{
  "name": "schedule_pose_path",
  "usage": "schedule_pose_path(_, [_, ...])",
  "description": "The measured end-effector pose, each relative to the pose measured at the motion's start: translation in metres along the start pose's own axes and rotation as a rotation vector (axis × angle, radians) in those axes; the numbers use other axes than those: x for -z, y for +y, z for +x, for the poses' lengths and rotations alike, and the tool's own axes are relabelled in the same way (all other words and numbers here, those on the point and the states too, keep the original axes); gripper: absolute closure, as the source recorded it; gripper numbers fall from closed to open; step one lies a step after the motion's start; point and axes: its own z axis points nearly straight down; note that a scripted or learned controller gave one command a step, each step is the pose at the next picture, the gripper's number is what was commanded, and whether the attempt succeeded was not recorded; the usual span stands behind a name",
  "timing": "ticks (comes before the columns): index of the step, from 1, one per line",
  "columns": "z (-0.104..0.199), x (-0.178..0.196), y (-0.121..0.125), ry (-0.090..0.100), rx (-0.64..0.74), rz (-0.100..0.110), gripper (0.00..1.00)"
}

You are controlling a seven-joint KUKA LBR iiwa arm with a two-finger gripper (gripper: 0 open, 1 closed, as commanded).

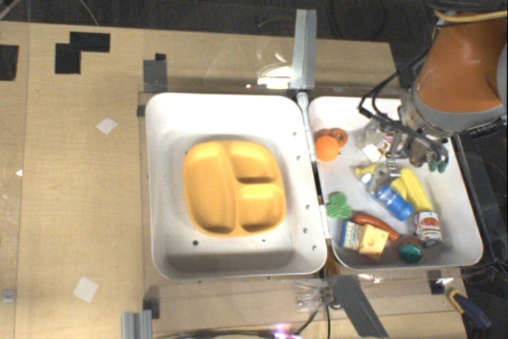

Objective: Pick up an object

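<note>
The right bin holds several small objects: an orange ball, a green piece, a blue bottle, a yellow corn cob, a red-and-white can, an orange carrot-like stick, a yellow-and-blue box and a small dark green piece. My gripper hangs low over the bin's middle, just above the blue bottle and left of the corn cob. The grey wrist with its orange band covers the bin's upper right part.
The left bin holds a yellow divided tray. A metal post stands behind the seam between the bins. The wooden bench stretches to the left.
</note>
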Motion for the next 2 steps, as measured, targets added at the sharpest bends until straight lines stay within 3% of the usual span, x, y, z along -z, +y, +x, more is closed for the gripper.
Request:
schedule_pose_path(1, [0.007,-0.1,-0.011,-0.002,-0.131,0.0,0.0])
schedule_pose_path(2, [-0.017,-0.008,0.015,-0.005,0.289,0.0,0.0])
